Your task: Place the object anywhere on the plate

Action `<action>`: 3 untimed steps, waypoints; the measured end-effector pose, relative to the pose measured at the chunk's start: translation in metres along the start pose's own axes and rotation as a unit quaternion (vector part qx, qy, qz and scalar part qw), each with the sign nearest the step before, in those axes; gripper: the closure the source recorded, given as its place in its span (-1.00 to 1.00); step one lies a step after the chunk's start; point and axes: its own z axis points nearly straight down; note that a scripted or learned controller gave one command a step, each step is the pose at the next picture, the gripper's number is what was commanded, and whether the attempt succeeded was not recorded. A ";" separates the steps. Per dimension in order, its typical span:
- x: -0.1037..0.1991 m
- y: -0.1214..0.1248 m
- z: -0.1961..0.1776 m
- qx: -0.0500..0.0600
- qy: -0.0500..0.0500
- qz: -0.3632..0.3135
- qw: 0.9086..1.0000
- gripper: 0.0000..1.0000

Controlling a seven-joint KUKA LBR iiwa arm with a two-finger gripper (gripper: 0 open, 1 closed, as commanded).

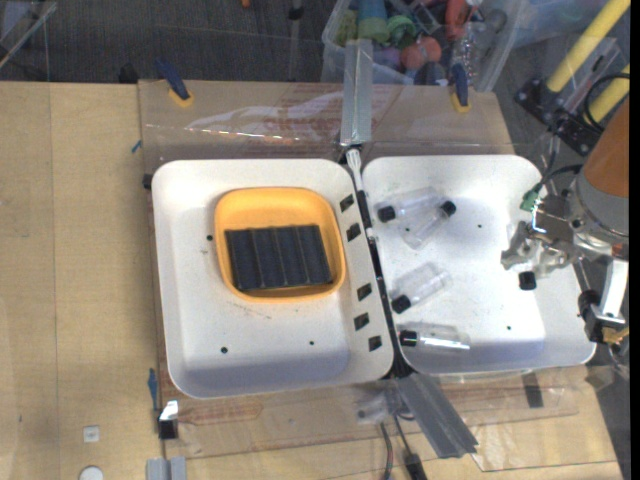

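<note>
A yellow plate [232,214] lies in the left bin [190,338], and a black ridged slab [278,256] rests flat on it. Three clear vials with black caps lie in the right bin [500,318]: one [415,209] at the back left, one [421,287] near the divider, and one [436,339] at the front left. My gripper [527,256] hangs over the right side of the right bin, well apart from the vials and far from the plate. A small black piece [527,280] shows just under it; I cannot tell what it is.
A black-tabbed divider [360,268] separates the two bins. A clear tub of colourful toys [420,13] stands behind the bench. Blue clamps [178,90] hold a plastic sheet at the back. The arm's orange band [612,158] is at the right edge.
</note>
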 end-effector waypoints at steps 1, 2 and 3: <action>0.031 0.044 -0.014 -0.001 -0.001 -0.077 0.997 1.00; 0.062 0.102 -0.020 -0.001 -0.002 -0.131 0.991 1.00; 0.086 0.116 0.007 -0.001 -0.001 -0.210 0.978 1.00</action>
